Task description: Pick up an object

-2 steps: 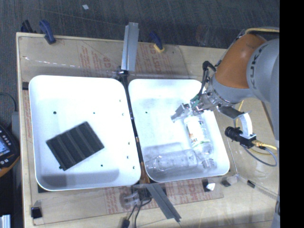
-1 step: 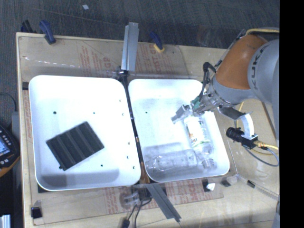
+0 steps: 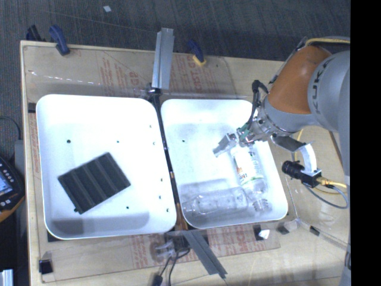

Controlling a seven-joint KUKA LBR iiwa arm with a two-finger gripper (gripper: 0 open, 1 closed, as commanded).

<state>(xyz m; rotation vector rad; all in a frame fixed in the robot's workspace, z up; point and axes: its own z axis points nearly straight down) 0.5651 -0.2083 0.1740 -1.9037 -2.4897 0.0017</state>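
A robotics lab: a pale plywood desk [image 3: 238, 258] carries two shallow white plastic bins [image 3: 47, 159] fixed side by side; blue clamps [image 3: 58, 39] grip its far edge; dark carpet [image 3: 238, 11] lies beyond.

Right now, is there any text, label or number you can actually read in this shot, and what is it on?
None legible.
Bottle label in the right bin: reddish print, too blurred.
Bench surface: faint red printed marks, too small.
Handheld screen at the left edge: unreadable.

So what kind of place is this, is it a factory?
More likely a robot test lab. A grey and orange arm reaches over two white bins on a wooden bench, practising picking up things like clear plastic bottles.
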